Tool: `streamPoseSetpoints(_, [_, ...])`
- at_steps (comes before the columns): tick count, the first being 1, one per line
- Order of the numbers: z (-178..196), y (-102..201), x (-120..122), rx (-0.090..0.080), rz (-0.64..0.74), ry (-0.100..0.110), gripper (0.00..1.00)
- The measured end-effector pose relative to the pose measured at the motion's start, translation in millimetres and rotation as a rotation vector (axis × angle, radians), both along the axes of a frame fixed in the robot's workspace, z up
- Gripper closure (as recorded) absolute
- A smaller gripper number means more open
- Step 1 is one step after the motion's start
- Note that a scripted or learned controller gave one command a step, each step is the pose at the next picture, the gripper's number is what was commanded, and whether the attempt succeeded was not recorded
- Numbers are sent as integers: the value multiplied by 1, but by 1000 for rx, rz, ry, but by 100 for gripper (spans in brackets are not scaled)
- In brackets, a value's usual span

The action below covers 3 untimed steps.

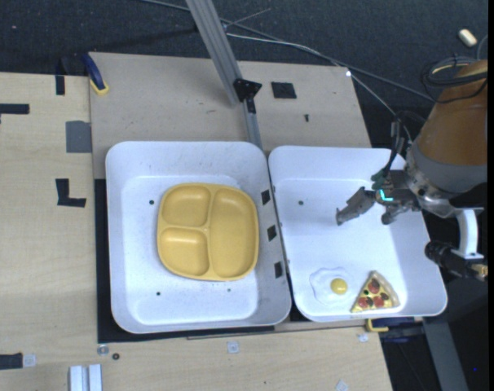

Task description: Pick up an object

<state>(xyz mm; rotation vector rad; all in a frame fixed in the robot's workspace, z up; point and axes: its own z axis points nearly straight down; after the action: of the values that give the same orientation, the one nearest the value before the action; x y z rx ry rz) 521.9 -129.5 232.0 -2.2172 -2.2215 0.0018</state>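
The claw (368, 208) hangs spread over the bare middle of the right bin (312, 169), pinching nothing. A fried egg (332, 284) and a pizza slice (376, 293) lie near each other at its near edge. A yellow divided plate (207, 231) sits in the left bin (133, 218).

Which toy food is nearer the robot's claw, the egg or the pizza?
The pizza slice, slightly. It lies right of the fried egg, more directly below the gripper.
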Motion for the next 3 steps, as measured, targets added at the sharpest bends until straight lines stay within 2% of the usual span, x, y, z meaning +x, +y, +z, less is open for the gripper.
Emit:
streamPoseSetpoints(1, [0,0,0,0,0,-1,0])
streamPoseSetpoints(2, [-48,-1,8,-1,-1,3,0])
streamPoseSetpoints(3, [-94,-1,-1,-1,-2,4,0])
